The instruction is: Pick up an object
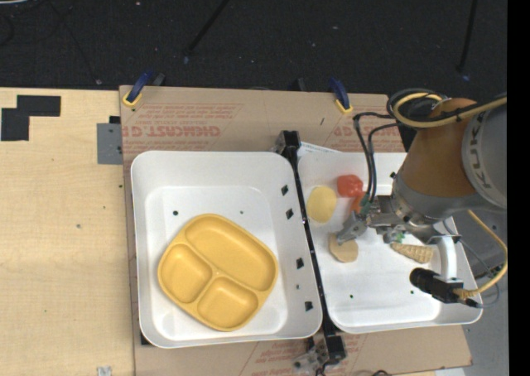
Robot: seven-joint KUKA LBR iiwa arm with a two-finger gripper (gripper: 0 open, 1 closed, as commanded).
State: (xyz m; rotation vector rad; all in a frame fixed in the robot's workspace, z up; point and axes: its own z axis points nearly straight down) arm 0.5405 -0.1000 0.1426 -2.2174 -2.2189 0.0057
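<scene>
The gripper (pixel 354 229) hangs low in the right bin (pixel 389 312), just above a tan disc (pixel 344 251); whether its fingers are open or closed I cannot tell. Nearby: one yellow ball (pixel 322 203), one red piece (pixel 350 185), one ridged cone (pixel 411 251). One yellow tray (pixel 217 270) sits in the left bin (pixel 157 175) on cardboard (pixel 199 122).

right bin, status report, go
Gripper low in right bin, over tan disc. Nothing seen held. Yellow ball and red piece close by.
</scene>
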